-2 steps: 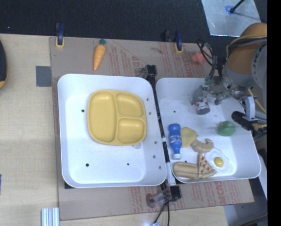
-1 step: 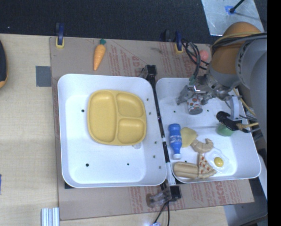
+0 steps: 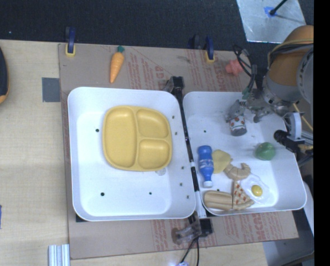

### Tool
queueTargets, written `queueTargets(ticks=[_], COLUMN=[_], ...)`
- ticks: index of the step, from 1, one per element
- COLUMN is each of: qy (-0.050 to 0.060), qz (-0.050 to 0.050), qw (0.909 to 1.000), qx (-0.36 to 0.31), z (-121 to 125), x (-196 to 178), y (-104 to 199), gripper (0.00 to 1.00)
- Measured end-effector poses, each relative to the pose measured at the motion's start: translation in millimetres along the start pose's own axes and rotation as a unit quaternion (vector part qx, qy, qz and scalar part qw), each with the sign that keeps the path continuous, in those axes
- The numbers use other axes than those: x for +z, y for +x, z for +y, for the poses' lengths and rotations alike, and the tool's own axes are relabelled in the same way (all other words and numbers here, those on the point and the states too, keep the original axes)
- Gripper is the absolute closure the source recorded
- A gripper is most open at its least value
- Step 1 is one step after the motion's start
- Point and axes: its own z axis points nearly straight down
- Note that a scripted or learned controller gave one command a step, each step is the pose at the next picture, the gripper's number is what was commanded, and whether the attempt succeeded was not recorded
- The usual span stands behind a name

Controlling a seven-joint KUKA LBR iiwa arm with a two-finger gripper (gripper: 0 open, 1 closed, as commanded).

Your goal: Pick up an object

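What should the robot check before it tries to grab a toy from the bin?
1. Gripper is over the right bin: ok.
2. A target is close: the small can sits just below the gripper: ok.
3. Can already between the fingers: cannot tell.
4. Room around the can: the green ball and blue bottle lie apart from it: ok.
5. Crowded toys: the croissant, pizza slice, fried egg and hot dog bunch together near the front: not ok for an easy grab.
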Motion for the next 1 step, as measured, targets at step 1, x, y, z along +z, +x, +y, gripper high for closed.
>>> queueTargets(ticks=[1], qy=[0.002], qz=[0.002], qw=[1.0000], qx=[-0.004], z=[0.2], x=[5.4], y=[59.9], gripper=[0.00])
